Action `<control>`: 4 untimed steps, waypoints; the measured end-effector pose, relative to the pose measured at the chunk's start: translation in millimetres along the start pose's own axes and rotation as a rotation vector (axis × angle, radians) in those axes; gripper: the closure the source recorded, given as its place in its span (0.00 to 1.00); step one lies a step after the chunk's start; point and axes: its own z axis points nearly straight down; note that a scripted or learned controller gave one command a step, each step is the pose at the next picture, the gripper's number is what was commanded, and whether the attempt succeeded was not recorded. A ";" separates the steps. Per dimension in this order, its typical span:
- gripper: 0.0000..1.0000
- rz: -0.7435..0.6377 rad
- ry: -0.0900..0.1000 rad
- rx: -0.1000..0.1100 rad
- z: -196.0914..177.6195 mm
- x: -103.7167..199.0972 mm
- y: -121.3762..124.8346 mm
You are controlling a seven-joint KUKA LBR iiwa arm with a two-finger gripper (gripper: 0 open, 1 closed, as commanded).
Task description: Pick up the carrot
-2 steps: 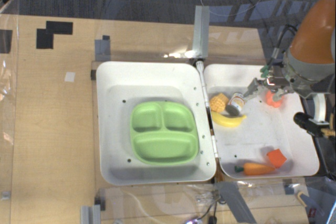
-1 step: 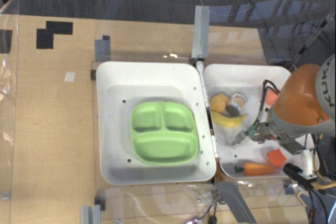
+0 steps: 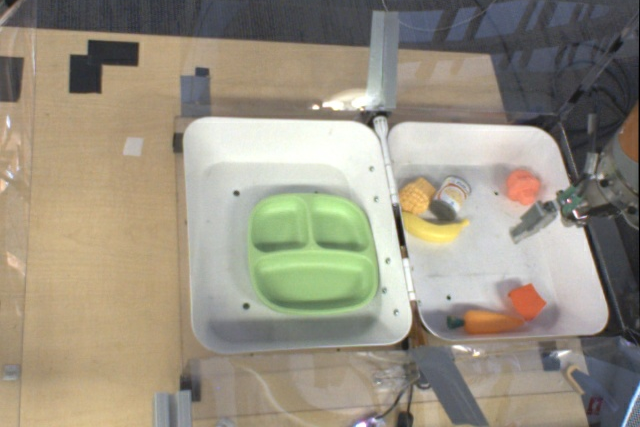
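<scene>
Carrot (image 3: 487, 321): judged light, rigid, smooth; best taken across its thick middle
Gripper (image 3: 535, 220): fingers' state cannot be told

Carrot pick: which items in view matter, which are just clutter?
Job:
carrot, front of the right bin
tool, over the right bin

Clutter:
banana
corn
can
pink lump
orange block
green tray in the left bin

You see the arm (image 3: 625, 165) cut off by the right edge. The gripper (image 3: 545, 215) is too small and blurred for you to make out clearly. The banana (image 3: 435, 229) hides part of the small can (image 3: 453, 195) above it.
</scene>
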 end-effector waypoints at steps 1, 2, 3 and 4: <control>0.00 -0.030 0.001 0.000 -41.1 51.7 20.9; 0.00 0.138 0.001 0.002 -112.5 24.0 37.1; 0.00 0.138 0.001 0.002 -112.5 24.1 37.1; 0.00 0.138 0.001 0.002 -112.5 24.2 37.1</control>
